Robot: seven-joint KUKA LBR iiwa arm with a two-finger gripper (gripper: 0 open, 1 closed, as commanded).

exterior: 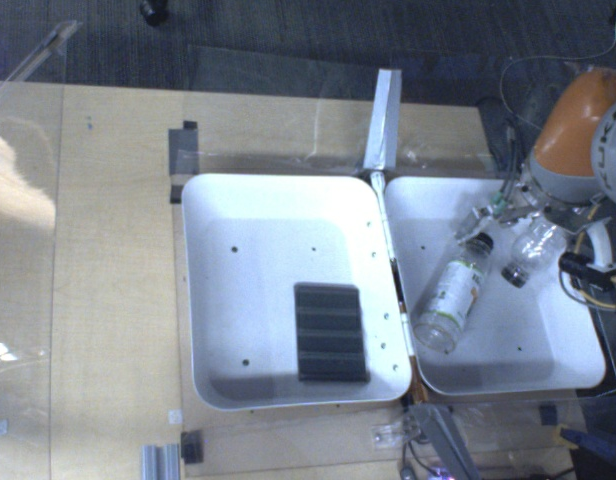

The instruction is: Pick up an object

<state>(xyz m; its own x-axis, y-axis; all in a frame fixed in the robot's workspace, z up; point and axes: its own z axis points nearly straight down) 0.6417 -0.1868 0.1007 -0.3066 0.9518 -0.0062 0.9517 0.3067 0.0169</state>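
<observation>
Clear plastic bottle [450, 298] in right bin [578, 363]: light, slick, crushable, best gripped mid-body across its width; gripper [498, 215] state indeterminate.

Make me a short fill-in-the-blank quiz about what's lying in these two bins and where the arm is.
1. The black ridged block lies in the ____ bin.
2. The clear plastic bottle with a pale label lies on its ____, in the right bin.
3. The arm's orange band shows at the view's ____ edge.
4. Near the gripper, a second, smaller clear bottle lies to the ____ of the labelled one.

Missing words: left; side; right; right
</observation>
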